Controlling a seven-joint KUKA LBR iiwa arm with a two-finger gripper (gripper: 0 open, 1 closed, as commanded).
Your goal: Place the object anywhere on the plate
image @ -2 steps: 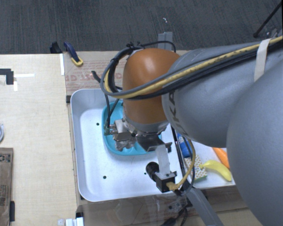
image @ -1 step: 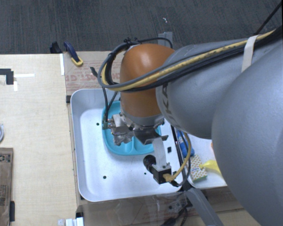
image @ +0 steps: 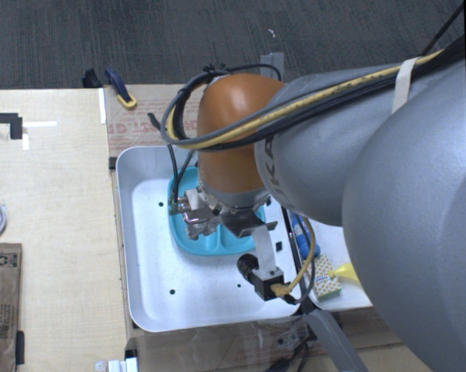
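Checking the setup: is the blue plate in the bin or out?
In. The plate lies flat on the floor of the left bin, under the arm's wrist.

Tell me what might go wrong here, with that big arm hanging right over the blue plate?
The arm covers most of the blue plate, so this camera cannot confirm where anything lands. Black and yellow cables loop close by the wrist and could snag. Items lie near the bin's right edge, where the arm might knock them.

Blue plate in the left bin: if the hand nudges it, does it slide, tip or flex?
The blue plate lies flat on the smooth white bin, so it would probably slide rather than tip. It looks like shallow moulded plastic with dividers: likely light and fairly stiff.
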